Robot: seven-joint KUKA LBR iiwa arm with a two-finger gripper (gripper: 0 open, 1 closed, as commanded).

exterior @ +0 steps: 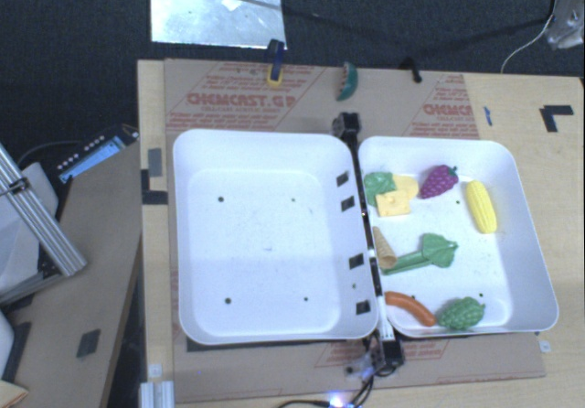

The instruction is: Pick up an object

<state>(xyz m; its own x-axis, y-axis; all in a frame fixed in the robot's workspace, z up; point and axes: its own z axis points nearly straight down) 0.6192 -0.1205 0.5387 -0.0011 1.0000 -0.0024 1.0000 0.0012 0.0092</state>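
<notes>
- Nearest, in the right bin point(526, 214), a green leafy toy point(462, 313) lies just beside an orange sausage point(409, 307).
- Mid-bin, a green stalk point(431, 253) touches a cone point(384, 247); the yellow corn point(481, 205) lies apart, so it looks the cleanest target.
- Farther back, purple grapes point(438, 180) sit near a cheese wedge point(397, 198).
- The pincer's state cannot be told; a straight-down approach spanning the corn's narrow width seems best.
</notes>
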